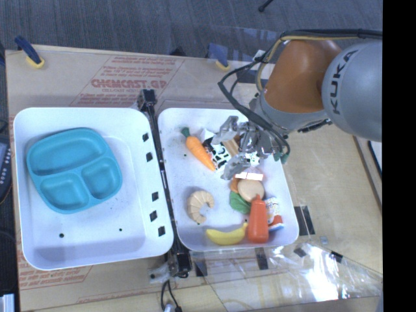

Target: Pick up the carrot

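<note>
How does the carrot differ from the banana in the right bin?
The carrot is orange with a green top, straight, lying diagonally near the bin's far side; the banana is yellow, curved, lying along the near wall. The carrot sits beside the end effector; the banana lies away from it. Both are elongated.

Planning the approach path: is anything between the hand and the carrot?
A black-and-white toy lies between the hand and the carrot, touching the carrot's right side; the carrot's left side has bare bin floor.
</note>
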Action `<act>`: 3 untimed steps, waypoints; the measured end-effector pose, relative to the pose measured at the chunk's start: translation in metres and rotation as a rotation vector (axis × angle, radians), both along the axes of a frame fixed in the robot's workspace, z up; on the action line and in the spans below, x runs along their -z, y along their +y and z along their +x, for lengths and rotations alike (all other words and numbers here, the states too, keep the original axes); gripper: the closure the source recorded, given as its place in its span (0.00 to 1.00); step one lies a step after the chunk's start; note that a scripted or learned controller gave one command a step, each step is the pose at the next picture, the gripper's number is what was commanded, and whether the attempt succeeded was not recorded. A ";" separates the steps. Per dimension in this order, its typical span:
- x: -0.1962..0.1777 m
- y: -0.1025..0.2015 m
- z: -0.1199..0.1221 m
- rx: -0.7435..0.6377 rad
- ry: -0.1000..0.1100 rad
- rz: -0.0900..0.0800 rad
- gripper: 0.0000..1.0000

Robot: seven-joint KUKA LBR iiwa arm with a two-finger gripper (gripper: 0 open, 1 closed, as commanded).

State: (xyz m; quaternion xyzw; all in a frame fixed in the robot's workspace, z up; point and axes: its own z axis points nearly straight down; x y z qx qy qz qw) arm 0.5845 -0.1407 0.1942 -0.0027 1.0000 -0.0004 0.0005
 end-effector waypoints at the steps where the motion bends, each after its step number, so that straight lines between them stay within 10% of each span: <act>1: 0.104 0.037 0.009 0.018 0.001 0.003 0.00; 2: 0.091 0.038 0.011 0.010 -0.005 0.000 1.00; 3: -0.003 0.094 -0.024 -0.042 -0.011 0.002 1.00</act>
